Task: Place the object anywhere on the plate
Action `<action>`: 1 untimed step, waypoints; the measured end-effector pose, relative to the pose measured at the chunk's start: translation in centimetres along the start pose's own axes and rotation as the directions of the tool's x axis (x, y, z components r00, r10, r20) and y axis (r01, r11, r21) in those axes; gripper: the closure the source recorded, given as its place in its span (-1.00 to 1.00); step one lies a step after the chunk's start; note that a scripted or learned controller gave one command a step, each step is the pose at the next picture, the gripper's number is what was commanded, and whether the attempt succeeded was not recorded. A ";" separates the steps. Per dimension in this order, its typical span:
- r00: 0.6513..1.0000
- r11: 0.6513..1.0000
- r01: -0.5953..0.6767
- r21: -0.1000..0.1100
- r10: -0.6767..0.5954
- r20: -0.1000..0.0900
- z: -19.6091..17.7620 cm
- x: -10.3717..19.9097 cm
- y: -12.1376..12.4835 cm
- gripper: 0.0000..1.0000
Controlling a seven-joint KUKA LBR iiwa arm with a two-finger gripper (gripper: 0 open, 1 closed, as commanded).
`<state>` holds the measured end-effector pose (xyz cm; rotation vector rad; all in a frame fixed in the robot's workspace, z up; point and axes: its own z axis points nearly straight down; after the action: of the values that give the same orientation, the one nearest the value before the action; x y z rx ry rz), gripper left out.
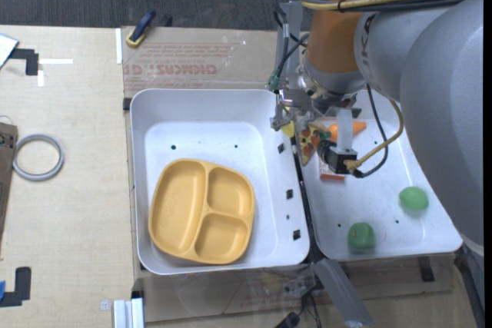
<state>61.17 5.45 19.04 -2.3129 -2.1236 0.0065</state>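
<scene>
Yellow plastic plate (202, 210), split into three compartments, lies in the left bin (146, 123), toward the lower left of centre of the frame. My gripper (311, 136) hangs over the upper left corner of the right bin (442, 230), just beside the wall the two bins share; something orange and patterned (314, 138) sits under it, but I cannot tell whether I hold it or how the gripper stands. Two green balls (413, 199) rest at the lower right, well apart from me. To do this step well, I judge I should confirm a firm hold, lift clear of the shared wall, and carry left and down over the plate before lowering. Reversed lettering on the cardboard (196, 65) above the bins is too faint to read. A roll of tape (35, 156) lies on the desk (69, 242) at left.
</scene>
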 end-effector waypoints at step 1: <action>0.999 0.999 0.045 0.001 -0.045 0.001 5.1 6.1 -0.2 1.00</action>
<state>61.44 11.59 13.93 -2.2640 -2.1754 0.0083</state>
